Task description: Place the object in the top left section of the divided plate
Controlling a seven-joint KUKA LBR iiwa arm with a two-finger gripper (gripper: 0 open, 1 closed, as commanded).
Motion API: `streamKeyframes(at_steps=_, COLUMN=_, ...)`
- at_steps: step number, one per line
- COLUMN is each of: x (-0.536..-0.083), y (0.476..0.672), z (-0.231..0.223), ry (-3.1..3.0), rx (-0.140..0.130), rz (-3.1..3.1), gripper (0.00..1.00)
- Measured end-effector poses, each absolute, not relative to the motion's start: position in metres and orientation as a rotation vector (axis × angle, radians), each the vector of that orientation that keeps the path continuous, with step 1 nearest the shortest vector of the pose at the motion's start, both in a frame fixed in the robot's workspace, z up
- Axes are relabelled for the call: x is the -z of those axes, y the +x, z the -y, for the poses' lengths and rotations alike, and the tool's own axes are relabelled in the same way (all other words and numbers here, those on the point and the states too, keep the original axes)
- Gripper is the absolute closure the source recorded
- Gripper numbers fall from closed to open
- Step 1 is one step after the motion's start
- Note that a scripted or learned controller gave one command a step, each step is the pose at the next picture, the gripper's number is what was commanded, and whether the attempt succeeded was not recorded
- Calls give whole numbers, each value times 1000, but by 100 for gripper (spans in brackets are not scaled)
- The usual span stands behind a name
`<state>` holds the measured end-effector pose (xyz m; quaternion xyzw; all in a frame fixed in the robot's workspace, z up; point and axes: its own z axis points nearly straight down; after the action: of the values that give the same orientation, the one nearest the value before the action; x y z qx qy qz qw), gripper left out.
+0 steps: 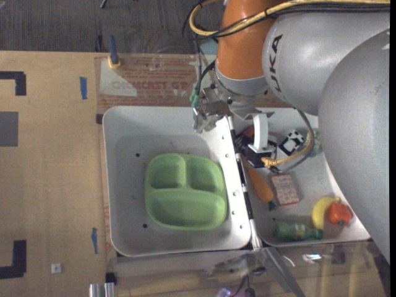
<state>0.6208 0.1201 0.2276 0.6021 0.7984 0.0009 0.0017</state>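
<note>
Gripper (206,117) hovering above the left bin's (120,166) back rim; grip state impossible to tell, nothing visibly carried. Green divided plate (185,190) below, unloaded. Carrot (260,187), yellow fruit (322,210), green bottle (298,231) waiting in right bin (356,231). Best: swing right, descend squarely over one object.

The arm (322,48) runs out of the picture at the top and right edges, and its bulk hides the right bin's (309,234) far and right-hand parts. The gripper (207,116) is dark and blurred against the left bin's rim. A black-and-white item (296,141) by the arm is too small to identify. The carrot (260,187) is partly covered by cabling (281,159) at its upper end.
</note>
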Motion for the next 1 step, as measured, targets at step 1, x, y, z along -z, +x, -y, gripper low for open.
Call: streamKeyframes(at_steps=1, x=-251, y=667, z=-59, ry=1776, rx=-3, rz=-2585, gripper=100)
